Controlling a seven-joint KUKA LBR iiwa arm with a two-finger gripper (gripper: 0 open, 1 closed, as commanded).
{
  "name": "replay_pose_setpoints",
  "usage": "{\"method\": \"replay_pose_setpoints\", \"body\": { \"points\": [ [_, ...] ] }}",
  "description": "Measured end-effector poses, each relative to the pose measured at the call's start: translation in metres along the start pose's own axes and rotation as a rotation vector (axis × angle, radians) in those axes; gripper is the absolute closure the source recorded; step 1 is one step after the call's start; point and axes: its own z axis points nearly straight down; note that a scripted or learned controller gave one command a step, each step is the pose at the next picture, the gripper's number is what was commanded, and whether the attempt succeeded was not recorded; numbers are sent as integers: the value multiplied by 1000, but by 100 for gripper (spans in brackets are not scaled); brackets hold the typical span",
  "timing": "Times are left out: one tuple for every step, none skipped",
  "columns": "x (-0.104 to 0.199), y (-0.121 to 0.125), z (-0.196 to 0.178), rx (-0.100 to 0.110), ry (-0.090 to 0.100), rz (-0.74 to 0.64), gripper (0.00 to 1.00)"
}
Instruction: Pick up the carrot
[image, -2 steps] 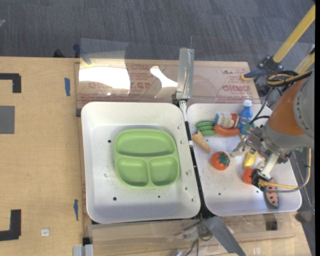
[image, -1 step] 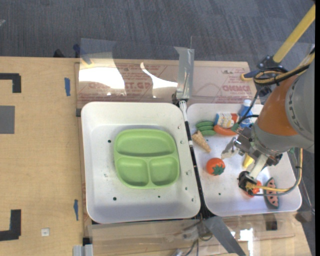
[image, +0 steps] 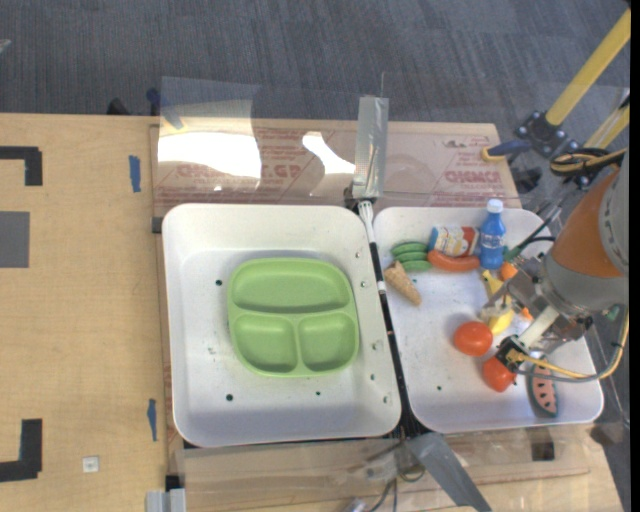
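Jaws hang low over the near part of the right bin (image: 440, 385), 1 of 2 on the counter, close to a round red ball (image: 473, 338). I cannot tell whether they are spread or pressed together.

The carrot (image: 453, 263), an orange-red stick lying flat, is toward that bin's far wall, apart from the jaws. Green pods (image: 410, 250) lie just beside its left end, a small can (image: 455, 240) sits just behind it, and a blue bottle (image: 491, 235) stands near its right end.

The reach looks not yet made. To do it well, I would lift clear of the red ball and cross toward the far wall. Then I would turn the jaws across the carrot's short width and come down on its middle. The descent should be straight, since a slanted one could topple the bottle or pinch a pod instead.
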Motion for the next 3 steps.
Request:
{"method": "replay_pose_setpoints", "body": {
  "points": [
    [1,1,-11,-4,1,-4,100],
    [0,-23,-2,-11,-1,-220,100],
    [-50,-18,-222,-4,-2,-343,100]
  ]
}}
